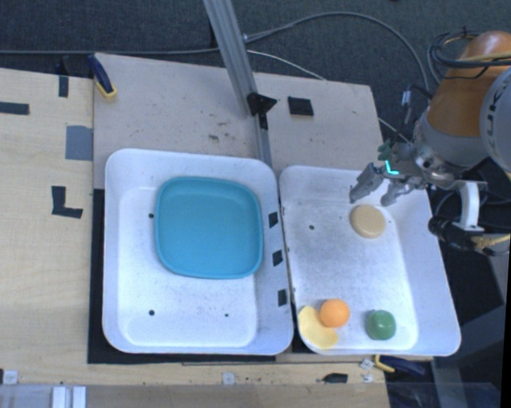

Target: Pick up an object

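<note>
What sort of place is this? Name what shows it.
Probably a robot lab test bench, not a kitchen: two white bins on a taped wooden bench, a robot arm reaching in, and toy-like items such as an orange ball.

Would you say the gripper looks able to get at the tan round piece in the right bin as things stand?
Probably yes: the gripper hangs open just above the tan round piece, which lies alone with nothing over it.

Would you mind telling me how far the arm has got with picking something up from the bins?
Done: the gripper has reached the right bin and hangs with open fingers just above the tan round piece. In hand: nothing is between its fingers. Left: closing on a piece and lifting it. The orange ball, green ball and yellow piece lie at the bin's near edge; the blue plate sits in the left bin.
</note>
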### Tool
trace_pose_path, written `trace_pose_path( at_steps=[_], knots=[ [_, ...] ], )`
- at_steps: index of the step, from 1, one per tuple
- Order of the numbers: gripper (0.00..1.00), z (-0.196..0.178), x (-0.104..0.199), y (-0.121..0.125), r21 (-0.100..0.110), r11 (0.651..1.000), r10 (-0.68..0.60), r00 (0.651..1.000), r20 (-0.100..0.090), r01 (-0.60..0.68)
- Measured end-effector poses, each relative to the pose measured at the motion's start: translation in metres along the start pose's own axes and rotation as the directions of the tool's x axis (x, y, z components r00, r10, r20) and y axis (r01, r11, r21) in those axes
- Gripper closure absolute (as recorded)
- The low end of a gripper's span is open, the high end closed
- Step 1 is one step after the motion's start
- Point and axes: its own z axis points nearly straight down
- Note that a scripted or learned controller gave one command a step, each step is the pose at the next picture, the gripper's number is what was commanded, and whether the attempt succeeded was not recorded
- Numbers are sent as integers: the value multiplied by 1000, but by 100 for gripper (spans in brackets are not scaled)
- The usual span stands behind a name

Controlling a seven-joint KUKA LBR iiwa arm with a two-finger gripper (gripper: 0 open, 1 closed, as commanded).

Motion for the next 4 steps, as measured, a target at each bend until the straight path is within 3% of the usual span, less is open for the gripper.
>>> trace_pose_path(
  at_steps=[1,3,4],
  knots=[
    [0,0,0,0,0,1000,0,1000,0,0],
    [0,109,13,-7,4,1000,0,1000,-1,0],
    [0,131,14,-7,0,1000,0,1000,1,0]
  ],
)
